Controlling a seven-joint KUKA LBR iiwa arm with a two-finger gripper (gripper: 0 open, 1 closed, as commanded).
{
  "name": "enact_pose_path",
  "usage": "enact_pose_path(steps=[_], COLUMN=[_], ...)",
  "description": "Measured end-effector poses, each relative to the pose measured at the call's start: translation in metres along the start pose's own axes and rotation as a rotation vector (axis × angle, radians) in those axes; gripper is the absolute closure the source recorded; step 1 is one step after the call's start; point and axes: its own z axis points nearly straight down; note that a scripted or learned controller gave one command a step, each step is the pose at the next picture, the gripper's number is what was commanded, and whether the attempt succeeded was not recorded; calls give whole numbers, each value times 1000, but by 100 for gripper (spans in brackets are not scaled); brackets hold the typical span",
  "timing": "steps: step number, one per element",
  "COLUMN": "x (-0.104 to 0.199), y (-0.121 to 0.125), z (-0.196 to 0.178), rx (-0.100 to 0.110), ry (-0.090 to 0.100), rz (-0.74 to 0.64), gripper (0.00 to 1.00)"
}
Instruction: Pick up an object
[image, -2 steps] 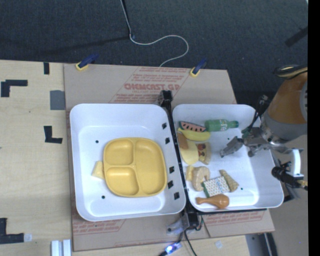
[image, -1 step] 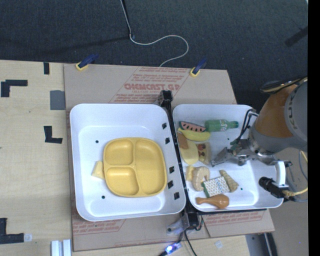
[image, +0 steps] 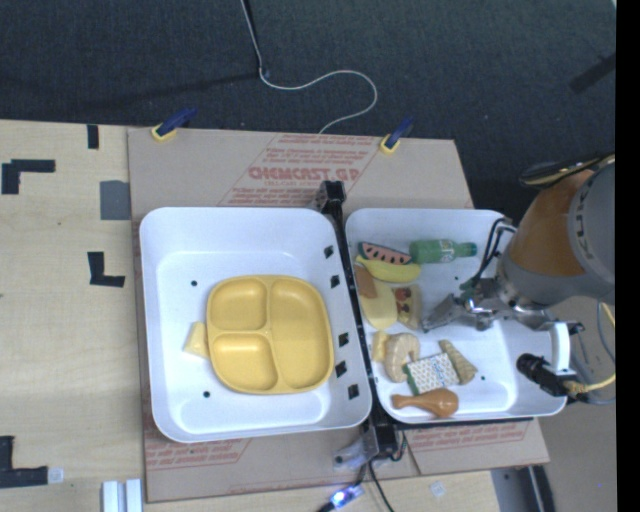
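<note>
Several toy foods (image: 405, 305) just left of gripper (image: 432, 322); right bin (image: 495, 395)

My right bin (image: 500, 225) is crowded along its left side: green bottle (image: 440, 249), watermelon slice (image: 390, 254), banana (image: 385, 272), drumstick (image: 428, 403). Its right half is bare floor. The left bin (image: 160, 300) has 1 yellow tray (image: 270, 333) mid-floor, with open margins around it.

Yellow tray (image: 270, 333), green bottle (image: 436, 250), white bins (image: 160, 240).
</note>
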Motion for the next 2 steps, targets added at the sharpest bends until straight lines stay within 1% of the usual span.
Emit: enact_pose_path(steps=[1,2], x=[0,4], y=[0,-6], z=[-10,-56], rx=[-1,-2], ry=[-1,1], rz=[0,-1], gripper=[100,100])
